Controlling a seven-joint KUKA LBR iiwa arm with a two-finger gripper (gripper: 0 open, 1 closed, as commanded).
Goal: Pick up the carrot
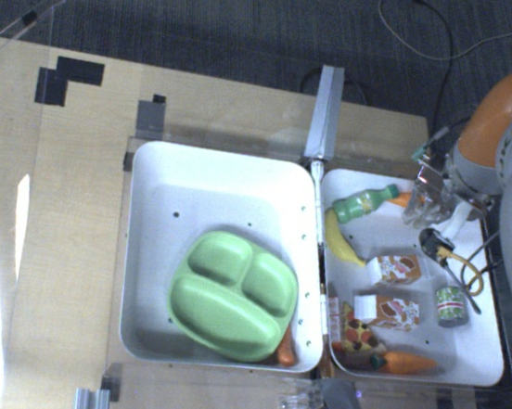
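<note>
Carrot: the carrot (408,363) lies in the right bin (475,354), flat on the floor against the wall nearest the camera.
Long axis: it runs along that wall, left to right across the view, with the thinner end towards the right.
Gripper: the gripper (429,208) hangs over the far end of the same bin, near its right-hand corner.
Gripper state: I cannot tell from this angle whether it is open or closed, or whether it has anything in it.
Key relation: the carrot lies well apart from the gripper, towards the bottom of the view. By my reading, the move has to cross the length of the bin and grip across the carrot's width.
Next to the carrot: a bag of sweets (360,339) touches or nearly touches its left end, so that end looks crowded.
In between: a snack packet (397,267), a second packet (398,311) and a small can (451,304).
Further off: a banana (340,241) and a green bottle (364,204) at the far left of the bin.
Left bin: the left bin (173,197) holds a green plate (235,294), with a small orange thing (285,351) half hidden at its edge. It could be mistaken for the target.
</note>
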